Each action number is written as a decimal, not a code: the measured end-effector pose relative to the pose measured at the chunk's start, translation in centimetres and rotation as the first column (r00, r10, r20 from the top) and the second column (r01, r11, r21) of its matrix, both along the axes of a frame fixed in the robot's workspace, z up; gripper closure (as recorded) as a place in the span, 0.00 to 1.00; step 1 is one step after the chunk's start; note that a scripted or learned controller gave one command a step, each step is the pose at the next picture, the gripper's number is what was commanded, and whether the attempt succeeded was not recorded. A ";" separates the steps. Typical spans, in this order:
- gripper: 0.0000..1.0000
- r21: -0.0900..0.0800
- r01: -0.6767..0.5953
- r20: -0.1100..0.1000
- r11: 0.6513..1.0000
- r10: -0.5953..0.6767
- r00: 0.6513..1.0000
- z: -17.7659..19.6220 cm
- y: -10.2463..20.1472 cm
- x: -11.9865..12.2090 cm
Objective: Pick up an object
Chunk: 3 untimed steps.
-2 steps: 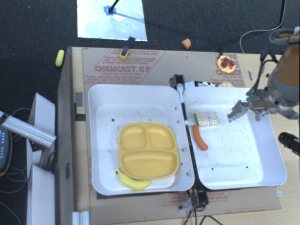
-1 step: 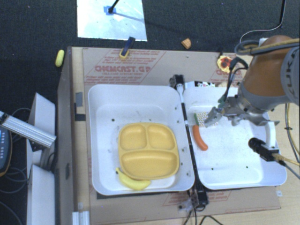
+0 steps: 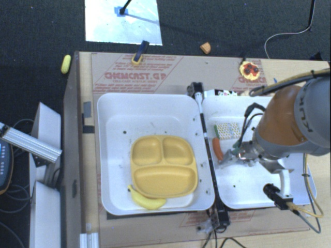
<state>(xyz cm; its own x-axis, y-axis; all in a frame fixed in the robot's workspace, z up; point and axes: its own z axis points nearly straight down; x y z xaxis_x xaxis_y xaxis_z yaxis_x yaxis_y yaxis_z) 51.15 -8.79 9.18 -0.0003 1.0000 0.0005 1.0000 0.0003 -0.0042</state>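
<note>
My gripper (image 3: 232,157) reaches down into the right bin (image 3: 243,195), close to the divider between the bins. An orange carrot-like stick (image 3: 217,149) lies just left of the fingertips, near the bin's left wall. A pale patterned block (image 3: 227,130) rests a little behind the gripper. The left bin (image 3: 116,112) holds a yellow divided plate (image 3: 163,165) and a banana (image 3: 147,200) tucked under the plate's front edge. The arm's wrist hides most of the right bin's middle.
A cardboard sheet (image 3: 139,71) lies behind the bins with a yellow-and-blue tool (image 3: 138,53) and a round red and yellow toy (image 3: 250,70) on it. A small yellow item (image 3: 65,63) and an orange bit (image 3: 206,47) lie on the dark floor.
</note>
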 end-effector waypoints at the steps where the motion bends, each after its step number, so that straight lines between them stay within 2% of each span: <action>1: 0.00 -0.001 -0.002 0.007 1.000 0.002 1.000 -0.7 0.0 6.0; 2: 0.00 -0.001 -0.003 0.006 1.000 0.003 1.000 -0.7 -0.3 11.0; 3: 0.00 0.000 -0.004 0.007 1.000 0.004 1.000 -0.7 -0.2 12.4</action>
<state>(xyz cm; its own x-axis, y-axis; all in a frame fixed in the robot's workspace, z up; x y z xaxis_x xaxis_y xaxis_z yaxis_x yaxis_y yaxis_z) 63.51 -8.98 8.51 -0.0043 1.0000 0.0001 1.0000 0.0043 0.0028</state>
